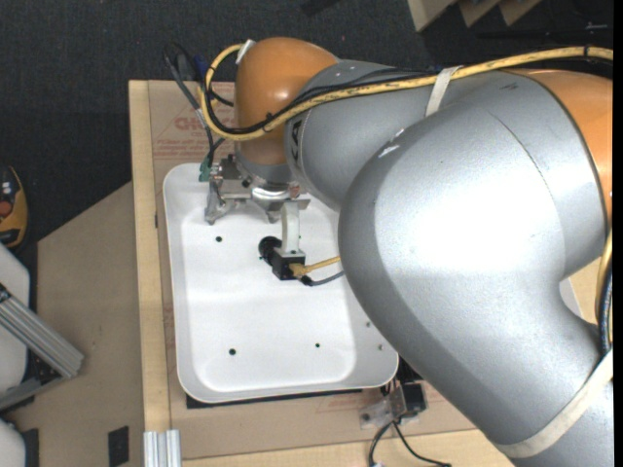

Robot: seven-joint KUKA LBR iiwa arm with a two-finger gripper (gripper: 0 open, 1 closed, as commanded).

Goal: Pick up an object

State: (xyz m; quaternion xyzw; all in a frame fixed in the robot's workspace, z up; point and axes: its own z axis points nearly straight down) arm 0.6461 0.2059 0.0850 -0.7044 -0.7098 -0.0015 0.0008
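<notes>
Bench (146, 309) of tan board spans the lower left, with dark carpet (97, 27) across the top. A white bin (180, 290) sits at centre left, its floor marked with small dark dots (232, 351). The grey arm (467, 212) blocks the right half. Its gripper (248, 205) hangs over the bin's upper end; I cannot tell whether it is spread or closed.

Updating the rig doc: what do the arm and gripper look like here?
The arm has a smooth grey casing in large rounded segments, with an orange dome-shaped band above the wrist and more orange at its far right. A yellow cable runs along it under a white strap. Dark wires loop beside the band. The gripper is bare silver metal.
</notes>
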